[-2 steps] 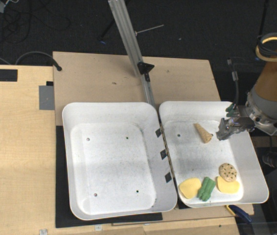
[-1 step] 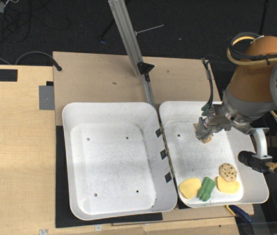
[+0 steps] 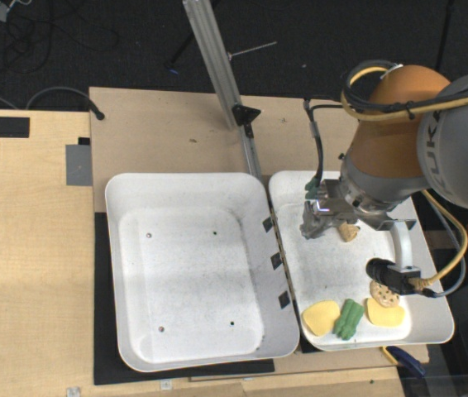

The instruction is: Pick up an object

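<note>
Gripper [image 3: 315, 226] sits mid-right of frame over right bin [image 3: 296, 190]; can't tell its state. Targets lie lower right: yellow piece [image 3: 321, 317], green piece [image 3: 349, 318]. Centre over one, descend vertically.

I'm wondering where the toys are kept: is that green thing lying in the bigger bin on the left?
No, the green object lies in the right bin, between two yellow pieces near its front edge.

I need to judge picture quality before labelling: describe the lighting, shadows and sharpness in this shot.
Camera view: even overhead light, the background beyond the bench dark; the left bin looks bright white with a soft shadow along its inner wall; the arm shades part of the right bin; the yellow and green pieces look slightly soft.
</note>
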`<action>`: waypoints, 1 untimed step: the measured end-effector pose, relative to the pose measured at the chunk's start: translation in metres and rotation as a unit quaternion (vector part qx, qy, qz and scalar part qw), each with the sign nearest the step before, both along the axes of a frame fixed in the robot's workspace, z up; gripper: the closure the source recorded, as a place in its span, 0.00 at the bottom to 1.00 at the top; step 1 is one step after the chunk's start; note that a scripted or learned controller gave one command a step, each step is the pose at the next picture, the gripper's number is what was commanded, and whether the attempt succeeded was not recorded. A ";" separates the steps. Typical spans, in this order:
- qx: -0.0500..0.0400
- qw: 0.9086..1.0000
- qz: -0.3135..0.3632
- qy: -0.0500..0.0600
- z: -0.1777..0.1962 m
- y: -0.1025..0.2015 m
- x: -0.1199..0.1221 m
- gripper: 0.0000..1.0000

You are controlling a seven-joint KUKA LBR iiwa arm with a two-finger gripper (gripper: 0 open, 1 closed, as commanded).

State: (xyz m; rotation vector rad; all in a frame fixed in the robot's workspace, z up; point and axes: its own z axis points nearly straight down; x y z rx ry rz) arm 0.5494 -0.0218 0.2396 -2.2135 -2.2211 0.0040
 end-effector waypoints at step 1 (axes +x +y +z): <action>0.000 1.000 0.000 0.000 -0.003 0.047 0.000 1.00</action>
